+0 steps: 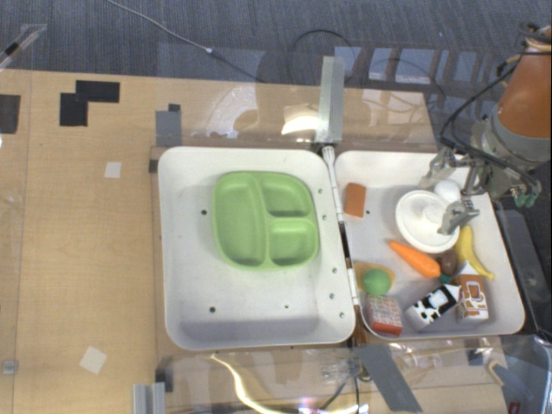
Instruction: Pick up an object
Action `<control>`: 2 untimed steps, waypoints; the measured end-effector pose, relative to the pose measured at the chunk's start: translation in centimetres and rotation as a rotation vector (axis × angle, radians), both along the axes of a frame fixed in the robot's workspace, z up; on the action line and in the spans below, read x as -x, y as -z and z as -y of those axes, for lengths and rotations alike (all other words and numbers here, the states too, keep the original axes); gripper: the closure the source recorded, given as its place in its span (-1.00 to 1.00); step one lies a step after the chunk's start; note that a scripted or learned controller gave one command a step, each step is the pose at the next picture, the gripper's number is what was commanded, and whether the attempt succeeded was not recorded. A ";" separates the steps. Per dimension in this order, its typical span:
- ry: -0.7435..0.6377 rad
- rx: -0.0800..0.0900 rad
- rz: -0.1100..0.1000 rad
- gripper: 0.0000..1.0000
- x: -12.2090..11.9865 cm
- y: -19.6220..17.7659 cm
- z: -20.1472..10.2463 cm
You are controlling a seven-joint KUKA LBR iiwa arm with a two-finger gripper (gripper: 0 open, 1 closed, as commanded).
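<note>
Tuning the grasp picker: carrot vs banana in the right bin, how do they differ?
Colour: the carrot is orange, the banana yellow.
Shape: the carrot is straight and tapers to a point, the banana curves.
Pose: the carrot lies diagonally near the bin's middle, the banana runs more up-and-down near the bin's right wall.
Shared: both lie flat in the right bin, next to the white bowl.

Arm enters from right (orange band visible), gripper (448, 198) pointing down, 2 fingers spread, nothing between.
</note>
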State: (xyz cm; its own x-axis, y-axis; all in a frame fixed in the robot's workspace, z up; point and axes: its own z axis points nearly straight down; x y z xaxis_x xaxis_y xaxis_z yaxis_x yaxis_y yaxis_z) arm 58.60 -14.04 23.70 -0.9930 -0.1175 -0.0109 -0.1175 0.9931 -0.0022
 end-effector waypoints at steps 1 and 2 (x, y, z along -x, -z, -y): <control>0.086 -0.002 -0.005 -1.00 1.6 13.9 -1.4; 0.167 -0.001 0.006 -1.00 1.2 14.6 -4.4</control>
